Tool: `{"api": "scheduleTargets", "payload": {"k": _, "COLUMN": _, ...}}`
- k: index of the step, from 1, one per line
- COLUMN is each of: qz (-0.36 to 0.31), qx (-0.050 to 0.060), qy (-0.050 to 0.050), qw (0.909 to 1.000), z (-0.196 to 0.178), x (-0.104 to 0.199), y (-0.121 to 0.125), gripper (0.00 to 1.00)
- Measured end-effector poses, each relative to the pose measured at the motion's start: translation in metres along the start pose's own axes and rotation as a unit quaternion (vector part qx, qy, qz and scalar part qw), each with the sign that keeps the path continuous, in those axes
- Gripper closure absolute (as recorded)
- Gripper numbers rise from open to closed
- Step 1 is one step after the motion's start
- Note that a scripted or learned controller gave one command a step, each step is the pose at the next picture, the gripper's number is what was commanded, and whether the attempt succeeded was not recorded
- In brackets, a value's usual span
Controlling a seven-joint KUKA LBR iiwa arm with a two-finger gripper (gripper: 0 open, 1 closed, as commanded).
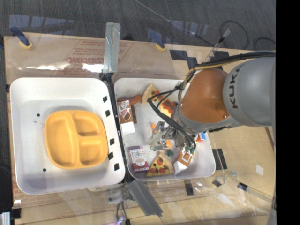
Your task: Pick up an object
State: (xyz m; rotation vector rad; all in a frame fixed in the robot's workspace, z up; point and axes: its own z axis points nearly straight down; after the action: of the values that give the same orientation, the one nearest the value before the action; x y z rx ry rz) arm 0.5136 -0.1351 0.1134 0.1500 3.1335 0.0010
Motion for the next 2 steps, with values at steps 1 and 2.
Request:
{"api": "scheduleTargets", "payload": {"k": 1, "qz": 0.0, "qx": 0.0, "qy": 0.0, "qw": 1.0, "z": 0.0, "x": 0.0, "y": 0.0, "gripper": 0.0}}
{"api": "scheduleTargets", "payload": {"k": 2, "qz": 0.039, "qx": 0.0, "qy": 0.002, "qw": 0.9992, "z": 0.022, "x": -0.106, "y": 0.02, "gripper": 0.0}}
